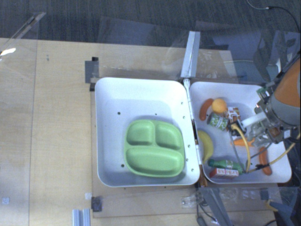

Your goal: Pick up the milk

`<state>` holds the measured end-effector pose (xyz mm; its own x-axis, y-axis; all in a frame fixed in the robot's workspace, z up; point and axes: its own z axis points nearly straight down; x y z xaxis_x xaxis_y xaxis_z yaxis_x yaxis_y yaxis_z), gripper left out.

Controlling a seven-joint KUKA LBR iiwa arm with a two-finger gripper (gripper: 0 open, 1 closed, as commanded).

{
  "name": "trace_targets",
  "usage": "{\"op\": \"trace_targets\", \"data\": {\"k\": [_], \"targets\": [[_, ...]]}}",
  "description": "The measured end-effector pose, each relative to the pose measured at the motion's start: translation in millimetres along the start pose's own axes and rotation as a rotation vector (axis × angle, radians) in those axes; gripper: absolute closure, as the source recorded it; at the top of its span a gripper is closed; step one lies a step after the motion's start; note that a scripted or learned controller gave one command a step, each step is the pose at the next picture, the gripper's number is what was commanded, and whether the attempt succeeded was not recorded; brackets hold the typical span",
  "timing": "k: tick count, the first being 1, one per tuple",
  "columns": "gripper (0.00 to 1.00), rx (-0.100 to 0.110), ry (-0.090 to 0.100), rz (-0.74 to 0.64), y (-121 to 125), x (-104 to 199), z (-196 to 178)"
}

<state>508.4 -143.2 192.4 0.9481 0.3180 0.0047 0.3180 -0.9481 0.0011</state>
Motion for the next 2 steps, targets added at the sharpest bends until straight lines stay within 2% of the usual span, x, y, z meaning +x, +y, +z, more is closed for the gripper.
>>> {"op": "trace_targets", "data": {"k": [1, 2], "targets": [[1.0, -0.003, 0.009, -0.011, 1, -13, 102], [1.0, 0.001, 0.0, 0.054, -85, 8, -2]]}}
